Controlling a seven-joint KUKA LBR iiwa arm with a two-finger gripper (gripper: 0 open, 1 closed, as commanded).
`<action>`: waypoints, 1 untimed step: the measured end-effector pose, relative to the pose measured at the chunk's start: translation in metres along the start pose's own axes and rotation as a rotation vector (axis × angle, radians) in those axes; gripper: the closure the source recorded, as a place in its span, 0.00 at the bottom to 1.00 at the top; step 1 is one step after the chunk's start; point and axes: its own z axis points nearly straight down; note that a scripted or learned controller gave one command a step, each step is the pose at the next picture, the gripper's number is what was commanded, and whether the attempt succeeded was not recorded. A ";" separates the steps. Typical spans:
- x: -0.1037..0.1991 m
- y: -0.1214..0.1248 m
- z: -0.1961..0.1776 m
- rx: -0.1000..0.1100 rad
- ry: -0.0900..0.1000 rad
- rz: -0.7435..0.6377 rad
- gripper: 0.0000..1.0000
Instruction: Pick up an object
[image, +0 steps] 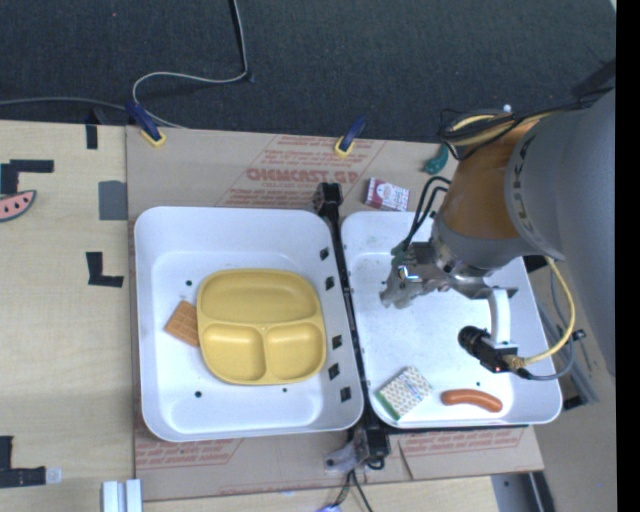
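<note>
The right bin (372, 250) is a shallow white plastic tray with rounded corners, joined along its left wall to the left bin (160, 260) of the same make. Both sit on a sheet of brown cardboard (200, 170) printed in red, laid over the pale wooden bench (50, 350).

Inside the right bin, near its front wall, lies a small sausage (472, 400), smooth, orange-red and slightly curved like a hot dog. Just left of it, in the bin's front left corner, rests a small flat packet (404, 390), rectangular, with a green and white speckled print.

The metal pincer (400, 288) hangs low over the middle of the right bin, toward its left wall; whether it is spread or closed cannot be told. The sausage and the packet both lie well apart from it, toward the bin's front.

In the left bin a glossy yellow plate (262, 325) with three compartments partly covers a tan cracker-like square (182, 322).
</note>
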 end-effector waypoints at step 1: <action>-0.055 -0.015 0.098 -0.002 -0.001 0.002 1.00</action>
